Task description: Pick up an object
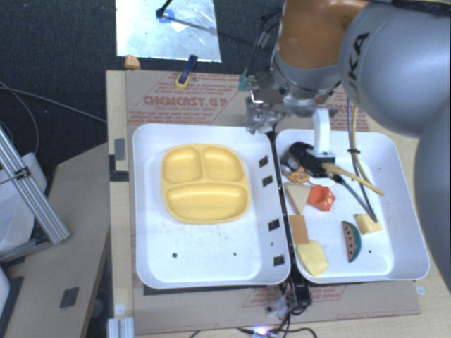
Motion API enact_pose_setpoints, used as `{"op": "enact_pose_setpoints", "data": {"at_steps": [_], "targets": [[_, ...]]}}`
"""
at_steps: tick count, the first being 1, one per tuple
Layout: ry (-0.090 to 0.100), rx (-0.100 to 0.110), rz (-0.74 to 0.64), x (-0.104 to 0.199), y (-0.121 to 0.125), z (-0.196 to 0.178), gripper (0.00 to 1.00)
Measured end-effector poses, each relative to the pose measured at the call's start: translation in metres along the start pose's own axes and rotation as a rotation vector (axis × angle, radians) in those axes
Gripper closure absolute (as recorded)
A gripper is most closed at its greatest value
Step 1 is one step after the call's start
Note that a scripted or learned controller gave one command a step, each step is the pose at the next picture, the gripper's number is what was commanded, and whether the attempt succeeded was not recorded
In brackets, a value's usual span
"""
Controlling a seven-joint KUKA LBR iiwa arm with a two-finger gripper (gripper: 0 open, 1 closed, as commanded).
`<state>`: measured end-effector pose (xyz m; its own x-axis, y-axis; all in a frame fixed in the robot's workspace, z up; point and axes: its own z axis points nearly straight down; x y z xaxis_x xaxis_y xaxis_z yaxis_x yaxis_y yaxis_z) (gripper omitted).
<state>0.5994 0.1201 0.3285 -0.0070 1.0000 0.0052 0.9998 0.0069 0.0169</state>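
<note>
My gripper (258,120) hangs over the back rim where the two white bins meet, above the top of the divider. Nothing shows in its grasp. The right bin (405,210) holds several toy foods: a red piece (321,197), a watermelon slice (350,240), a small yellow block (368,224), a pale yellow piece (314,258) with a tan block (298,227) behind it, a beige wedge (294,200) and a small orange piece (299,177). They all lie in front of and to the right of the gripper.
A yellow divided plate (204,183) lies in the left bin (148,252). The arm's grey body (394,55) looms over the back right of the right bin. A foil sheet (169,20) and a blue-yellow tool (187,71) lie behind the bins.
</note>
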Motion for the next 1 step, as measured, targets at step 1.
{"op": "enact_pose_setpoints", "data": {"at_steps": [1], "targets": [[-0.006,0.006,0.011,-0.0726,-0.0195,-0.0776,1.00]]}}
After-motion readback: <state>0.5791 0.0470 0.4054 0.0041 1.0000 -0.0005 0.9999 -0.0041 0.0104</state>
